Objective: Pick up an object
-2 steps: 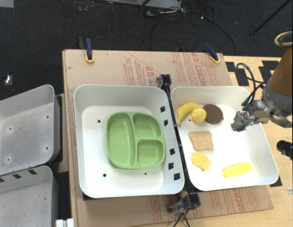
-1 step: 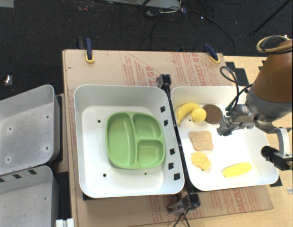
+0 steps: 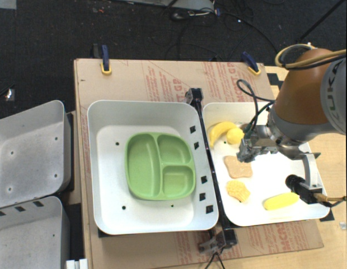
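The right bin (image 3: 285,160) holds a yellow banana (image 3: 219,131) at its far left. A small round yellow piece (image 3: 235,135) lies against the banana. A tan toast-shaped slice (image 3: 238,167) lies nearer, then a lumpy yellow piece (image 3: 238,190) and a long yellow piece (image 3: 280,201) at the front. My gripper (image 3: 245,152) hangs low over the bin, just right of the banana and directly beyond the top edge of the tan slice. I see nothing held in it.
The left bin (image 3: 106,150) holds a green divided plate (image 3: 160,166). A rail with black clips (image 3: 206,150) separates the bins. The arm's bulky grey and orange wrist (image 3: 308,100) covers the right bin's far right corner. Spare white bins (image 3: 28,150) lie off the bench at left.
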Action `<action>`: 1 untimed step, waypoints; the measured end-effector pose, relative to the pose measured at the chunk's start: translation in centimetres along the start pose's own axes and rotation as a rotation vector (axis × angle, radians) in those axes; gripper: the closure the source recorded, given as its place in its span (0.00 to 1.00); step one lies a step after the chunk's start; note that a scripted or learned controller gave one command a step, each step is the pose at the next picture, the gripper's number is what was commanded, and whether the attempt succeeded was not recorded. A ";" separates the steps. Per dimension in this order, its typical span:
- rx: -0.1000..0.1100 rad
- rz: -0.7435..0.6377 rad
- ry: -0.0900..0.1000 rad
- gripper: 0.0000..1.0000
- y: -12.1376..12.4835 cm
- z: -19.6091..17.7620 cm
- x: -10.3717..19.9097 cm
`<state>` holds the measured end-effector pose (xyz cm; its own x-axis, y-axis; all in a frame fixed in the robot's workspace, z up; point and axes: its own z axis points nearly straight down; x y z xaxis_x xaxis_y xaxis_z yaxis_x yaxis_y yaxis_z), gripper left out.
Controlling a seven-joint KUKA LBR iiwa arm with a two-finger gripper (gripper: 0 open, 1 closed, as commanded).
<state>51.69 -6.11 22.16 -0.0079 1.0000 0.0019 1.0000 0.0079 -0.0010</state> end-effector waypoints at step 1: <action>0.001 0.000 0.000 1.00 -0.9 0.6 5.7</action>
<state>50.72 -0.46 21.57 -0.0084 1.0000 0.0023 1.0000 0.0084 -0.0024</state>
